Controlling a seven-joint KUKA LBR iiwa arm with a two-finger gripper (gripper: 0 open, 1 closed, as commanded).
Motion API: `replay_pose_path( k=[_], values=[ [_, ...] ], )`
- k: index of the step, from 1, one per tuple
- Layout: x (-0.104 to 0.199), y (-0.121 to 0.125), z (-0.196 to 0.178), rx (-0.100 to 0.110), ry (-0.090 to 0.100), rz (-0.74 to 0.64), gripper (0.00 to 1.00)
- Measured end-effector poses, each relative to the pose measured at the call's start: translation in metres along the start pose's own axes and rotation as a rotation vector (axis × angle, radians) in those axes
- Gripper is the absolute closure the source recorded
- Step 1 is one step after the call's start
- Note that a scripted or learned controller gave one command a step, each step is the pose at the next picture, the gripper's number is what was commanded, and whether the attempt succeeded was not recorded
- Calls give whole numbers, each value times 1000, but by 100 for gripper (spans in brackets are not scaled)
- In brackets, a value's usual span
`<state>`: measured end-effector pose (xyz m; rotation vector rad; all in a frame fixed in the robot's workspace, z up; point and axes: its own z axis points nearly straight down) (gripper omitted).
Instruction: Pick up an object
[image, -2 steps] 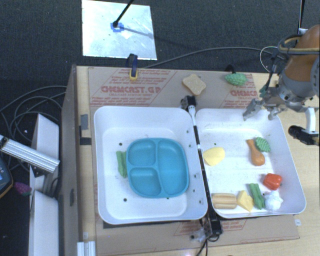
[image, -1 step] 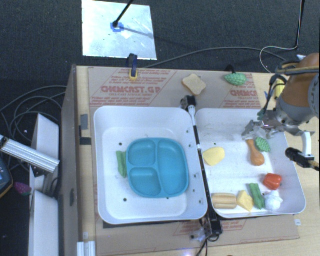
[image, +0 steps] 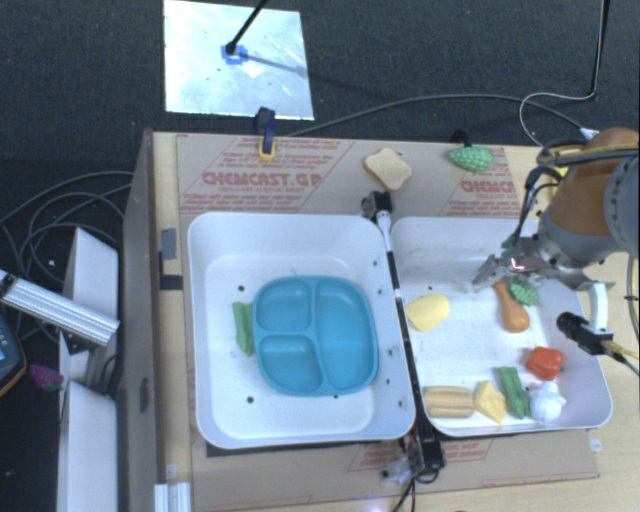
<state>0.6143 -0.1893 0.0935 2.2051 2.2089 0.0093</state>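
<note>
Just below end effector (image: 507, 266), toy carrot (image: 513, 308) lies in rt bin (image: 440, 238).

glossy white plastic bins (image: 215, 330), smooth matt blue plastic tray (image: 316, 335), brown printed cardboard (image: 300, 170), shiny foil sheet (image: 238, 60)

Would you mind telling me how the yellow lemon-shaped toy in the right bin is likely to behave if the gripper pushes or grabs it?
The yellow lemon toy looks rounded and smooth, so it would probably roll or slide across the right bin floor if nudged. Its curved sides may slip out of a two-finger gripper unless squeezed across the middle. It appears to be hollow plastic play food, so likely light and rigid.
</note>
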Motion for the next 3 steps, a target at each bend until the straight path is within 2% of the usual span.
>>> replay_pose_path(
  k=[1, 2, 3],
  values=[
    [-18, -15, -45, 15, 8, 1, 0],
    [-1, -9, 3, 6, 3, -1, 0],
    [-18, -26, -49, 14, 8, 1, 0]
  ],
)
